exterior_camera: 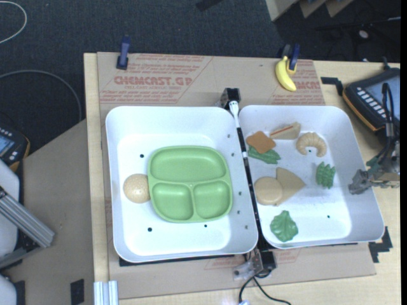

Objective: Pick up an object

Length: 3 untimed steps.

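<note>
Although the gripper [359, 184] hangs over the right rim of the right bin [365, 218], it is small and dark against the bench, and whether its jaws stand open or closed cannot be told; nothing can be made out between them. It seems parked at the rim, clear of the contents, so the pick looks not yet begun.

Nearest it in that bin lies a small green leafy piece [325, 174], with a croissant [311, 143] toward the far edge. Further left are a tan wedge [292, 182] touching a round bun [268, 190], an orange piece [260, 141] on another green leaf [267, 155], and a pale slice [286, 131] at the far side. A green lettuce piece [283, 226] sits near the front edge. Any of these could serve as the object.

The left bin [121, 170] holds a green divided plate [190, 183] with a round roll [135, 187] touching its left edge. A banana [285, 75] lies on the bench beyond the bins. Most of the arm is cut off at the right.
</note>
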Motion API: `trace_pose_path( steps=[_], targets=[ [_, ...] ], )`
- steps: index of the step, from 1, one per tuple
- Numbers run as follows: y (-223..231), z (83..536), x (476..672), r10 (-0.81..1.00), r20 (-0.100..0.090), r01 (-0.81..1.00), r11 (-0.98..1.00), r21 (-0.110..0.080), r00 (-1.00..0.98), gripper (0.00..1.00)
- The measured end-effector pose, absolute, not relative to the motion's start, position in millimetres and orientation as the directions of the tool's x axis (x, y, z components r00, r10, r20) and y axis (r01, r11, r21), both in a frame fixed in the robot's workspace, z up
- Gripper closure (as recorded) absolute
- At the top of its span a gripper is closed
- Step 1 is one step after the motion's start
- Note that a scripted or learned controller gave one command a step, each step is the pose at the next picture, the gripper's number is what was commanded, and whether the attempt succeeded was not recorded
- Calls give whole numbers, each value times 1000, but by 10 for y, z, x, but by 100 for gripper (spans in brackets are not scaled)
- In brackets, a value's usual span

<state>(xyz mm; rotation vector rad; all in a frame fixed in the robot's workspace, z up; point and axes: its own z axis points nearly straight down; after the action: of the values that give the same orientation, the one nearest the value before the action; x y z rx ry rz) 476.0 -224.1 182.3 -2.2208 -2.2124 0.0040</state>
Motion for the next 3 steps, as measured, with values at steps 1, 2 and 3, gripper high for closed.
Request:
trace_pose_path(
  steps=[1, 2, 3],
  targets=[
    [-2221, 795, 4783, 1000, 4, 1000, 0, -4, 0, 100],
    [-1964, 849, 5200, 1000, -1, 1000, 5, 4, -5, 100],
    [-1986, 955, 5185, 1000, -3, 1000, 1, 5, -1, 100]
  ],
)
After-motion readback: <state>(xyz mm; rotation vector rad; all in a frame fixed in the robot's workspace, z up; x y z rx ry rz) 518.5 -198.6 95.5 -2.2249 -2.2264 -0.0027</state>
